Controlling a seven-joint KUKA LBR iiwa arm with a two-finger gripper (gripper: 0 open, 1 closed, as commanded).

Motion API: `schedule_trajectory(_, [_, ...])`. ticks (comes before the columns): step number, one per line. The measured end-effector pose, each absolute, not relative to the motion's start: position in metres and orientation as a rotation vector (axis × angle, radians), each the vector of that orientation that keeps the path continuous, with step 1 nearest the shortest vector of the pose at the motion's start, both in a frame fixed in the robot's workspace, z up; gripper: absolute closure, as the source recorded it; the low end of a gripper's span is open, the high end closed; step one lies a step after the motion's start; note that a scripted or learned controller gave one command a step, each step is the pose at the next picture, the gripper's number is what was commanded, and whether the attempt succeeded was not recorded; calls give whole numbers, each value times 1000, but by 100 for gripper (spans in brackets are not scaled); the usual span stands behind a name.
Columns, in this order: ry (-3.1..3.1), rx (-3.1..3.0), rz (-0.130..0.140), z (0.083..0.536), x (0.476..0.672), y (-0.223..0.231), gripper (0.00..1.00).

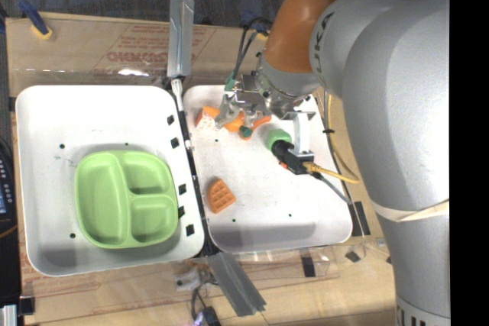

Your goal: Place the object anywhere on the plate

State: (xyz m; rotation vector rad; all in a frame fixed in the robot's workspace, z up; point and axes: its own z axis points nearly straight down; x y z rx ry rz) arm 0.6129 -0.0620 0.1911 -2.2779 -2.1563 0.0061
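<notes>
Green plate (pixel 126 198): three compartments, sits in the left bin (pixel 38 126), toward its near side; nothing on it.
Right bin (pixel 306 221): holds the loose items, most bunched at the far side under the arm.
Waffle piece (pixel 221 195): orange, gridded, lies alone at the near left of the right bin, well apart from the rest.
Carrot-like piece (pixel 250 124): orange with a green end, directly below the wrist at the far side.
Orange chunk (pixel 207 117): far left corner of the right bin, just beside the carrot-like piece.
Green item (pixel 276 139): right of the carrot-like piece, partly under the wrist hardware.
Gripper (pixel 243 112): low over the far cluster; cannot tell how wide it stands or whether it grips anything, wrist metalwork covers it.
Step in hand: likely a pick at the far cluster; which object is meant is unclear.
Doing it well: straddle one piece only, centre on its long body, close fully before lifting.
Risk: neighbours are close, a finger could nudge or pinch two.
After: lift above the divider (pixel 189 156), travel left and near, release over any compartment.
</notes>
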Motion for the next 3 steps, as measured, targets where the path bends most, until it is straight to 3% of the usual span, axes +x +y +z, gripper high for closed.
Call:
schedule_trajectory(1, [-2202, -2236, 6, 191, 537, -9, 100])
schedule_trajectory(2, [-2165, -2270, 8, 190, 485, 57, 100])
schedule_trajectory(3, [-2163, -2273, 7, 190, 486, 56, 0])
